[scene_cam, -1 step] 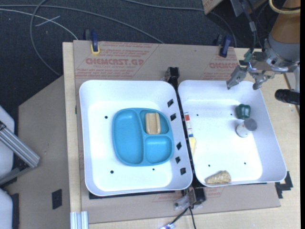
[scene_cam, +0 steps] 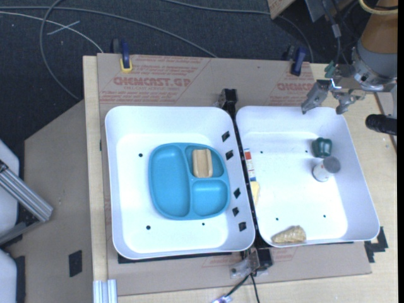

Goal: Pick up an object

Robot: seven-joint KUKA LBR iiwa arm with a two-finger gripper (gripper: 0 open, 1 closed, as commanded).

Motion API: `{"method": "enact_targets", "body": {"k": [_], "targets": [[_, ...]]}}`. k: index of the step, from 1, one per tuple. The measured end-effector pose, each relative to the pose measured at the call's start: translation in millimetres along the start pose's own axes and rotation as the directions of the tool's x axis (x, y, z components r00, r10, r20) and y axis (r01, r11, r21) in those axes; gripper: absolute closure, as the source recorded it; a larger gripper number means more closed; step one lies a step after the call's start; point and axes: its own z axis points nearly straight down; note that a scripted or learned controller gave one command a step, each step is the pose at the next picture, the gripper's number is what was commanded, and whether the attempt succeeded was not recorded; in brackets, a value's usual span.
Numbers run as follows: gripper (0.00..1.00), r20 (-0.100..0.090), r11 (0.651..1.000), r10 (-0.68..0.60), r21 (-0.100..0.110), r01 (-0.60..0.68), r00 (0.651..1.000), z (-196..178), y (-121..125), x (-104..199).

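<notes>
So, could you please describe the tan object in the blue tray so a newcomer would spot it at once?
Start at the left white bin, which holds a blue divided tray. In the tray's upper right compartment lies a small tan block, standing lengthwise. It is the tray's one item, smooth and rectangular, unlike the crumpled tan lump in the right bin.

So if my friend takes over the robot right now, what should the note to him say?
Gripper: open, holding nothing, above the far edge of the right white bin.
In that bin: small dark green cup, grey-and-white round piece, tan crumpled lump at the near edge.
Left white bin: blue divided plastic tray with a tan wooden block.
Done: nothing picked up.
Left: grasp and lift one object.
</notes>
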Motion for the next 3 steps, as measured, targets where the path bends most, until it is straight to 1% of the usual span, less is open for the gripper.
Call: {"method": "enact_targets", "body": {"k": [1,3], "targets": [[0.0,-0.002,1.0,-0.001,0.007,0.001,1.0,60.7,-3.8,7.1],[0.0,-0.002,1.0,-0.001,0.006,0.001,1.0,153.7,-3.6,6.9]]}}
